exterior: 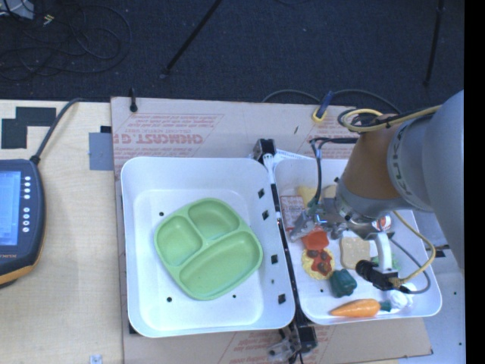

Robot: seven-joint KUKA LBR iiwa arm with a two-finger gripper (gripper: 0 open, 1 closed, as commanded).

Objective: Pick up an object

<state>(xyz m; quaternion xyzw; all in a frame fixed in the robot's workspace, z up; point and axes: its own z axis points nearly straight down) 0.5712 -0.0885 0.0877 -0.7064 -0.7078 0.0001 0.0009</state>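
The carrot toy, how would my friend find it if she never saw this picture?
Look at the right white bin, the crowded one under the grey arm. Go to its front edge, nearest the camera, where the carrot lies flat on its side. It is long, pointed and plain orange, unlike the dark green lump just behind it.

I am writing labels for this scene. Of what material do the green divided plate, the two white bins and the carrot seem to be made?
Green divided plate: likely moulded plastic; one even colour, soft sheen, rounded compartment edges.
Left bin and right bin: probably thin formed plastic; smooth white, rounded corners, raised rim.
Carrot: apparently a plastic toy; flat, even orange, smooth skin. It is too small to be sure.
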